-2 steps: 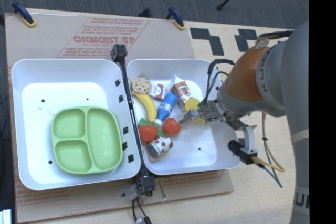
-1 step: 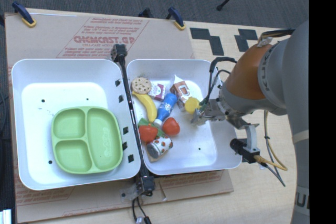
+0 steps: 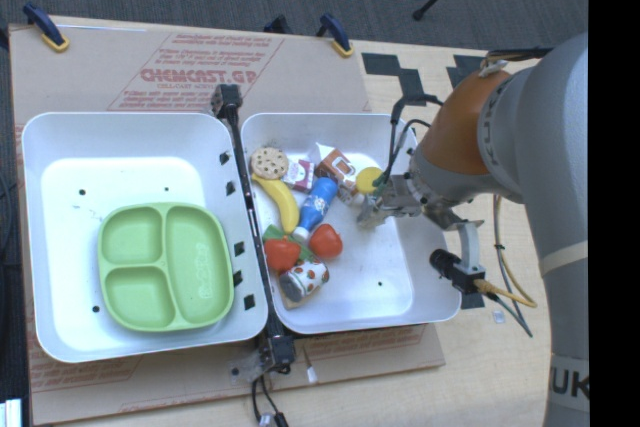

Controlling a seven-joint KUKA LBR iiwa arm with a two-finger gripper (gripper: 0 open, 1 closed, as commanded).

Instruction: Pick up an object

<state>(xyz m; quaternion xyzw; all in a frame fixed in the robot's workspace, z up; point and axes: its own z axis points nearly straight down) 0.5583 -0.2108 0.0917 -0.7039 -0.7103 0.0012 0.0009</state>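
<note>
Two shallow white bins sit side by side on the bench: the left bin [image 3: 50,165] at centre-left of the frame and the right bin [image 3: 400,285] at centre. One green divided tray [image 3: 165,267] with three compartments lies in the lower part of the left bin. One cluster of small objects occupies the left and upper part of the right bin: one round cookie [image 3: 267,162] at the upper left, one banana [image 3: 279,199] just below it, running down along the bin's left wall, one blue and white bottle [image 3: 317,201] tilted beside the banana, two red tomato-like pieces [image 3: 282,254] [image 3: 326,241] below the bottle, one small can [image 3: 303,279] lying on its side at the bottom of the cluster, two small packets [image 3: 299,172] [image 3: 339,167] near the top, and one yellow round item [image 3: 369,179] at the cluster's right edge. One grey arm [image 3: 540,125] with an orange band [image 3: 455,130] enters from the right of the frame. One gripper [image 3: 372,212] sits low over the right bin, just below the yellow round item and right of the bottle. How far its fingers stand apart cannot be told, and no object is visibly between them. Three clamps, blue with yellow tips [image 3: 46,26] [image 3: 334,32] [image 3: 274,23], sit along the upper edge of the cardboard sheet [image 3: 200,70] beneath the bins.
</note>
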